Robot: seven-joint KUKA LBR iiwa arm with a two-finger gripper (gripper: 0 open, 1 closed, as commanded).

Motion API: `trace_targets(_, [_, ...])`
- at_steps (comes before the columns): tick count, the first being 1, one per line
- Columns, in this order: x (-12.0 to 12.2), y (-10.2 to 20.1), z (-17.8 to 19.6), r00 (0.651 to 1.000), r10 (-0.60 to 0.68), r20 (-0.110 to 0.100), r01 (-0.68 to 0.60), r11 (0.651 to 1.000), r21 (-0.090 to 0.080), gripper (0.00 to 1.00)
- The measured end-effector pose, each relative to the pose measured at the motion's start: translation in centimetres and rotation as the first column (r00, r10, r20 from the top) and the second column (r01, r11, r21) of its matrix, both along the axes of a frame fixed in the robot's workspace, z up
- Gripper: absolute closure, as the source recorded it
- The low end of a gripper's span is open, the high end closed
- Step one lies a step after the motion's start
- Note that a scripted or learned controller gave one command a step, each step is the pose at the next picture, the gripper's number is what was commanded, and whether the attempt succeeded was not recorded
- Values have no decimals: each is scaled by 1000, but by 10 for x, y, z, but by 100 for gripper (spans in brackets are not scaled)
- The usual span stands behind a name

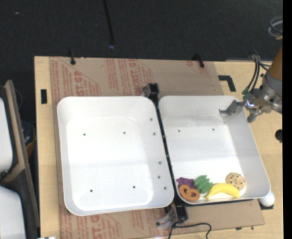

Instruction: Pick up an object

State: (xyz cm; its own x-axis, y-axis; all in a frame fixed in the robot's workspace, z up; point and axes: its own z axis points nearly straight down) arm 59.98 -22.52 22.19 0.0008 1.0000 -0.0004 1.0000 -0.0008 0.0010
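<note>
Small toy foods lie along the near edge of the right bin (201,143): purple grapes (185,182), an orange pretzel-like piece (189,193), a green leafy piece (203,183), a yellow banana (222,190) and a round cookie (235,181). My gripper (240,112) hangs over the bin's far right rim, well away from the foods. It is open, with nothing between its fingers.
The left bin (111,153) lies beside the right one, with a narrow dark seam between them. Both rest on a cardboard sheet (101,78) on the bench. A small white ball (268,199) sits just outside the right bin's near right corner.
</note>
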Motion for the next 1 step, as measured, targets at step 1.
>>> trace_targets(1, [-34,0,-62,1000,-1,-6,1,1000,2,0])
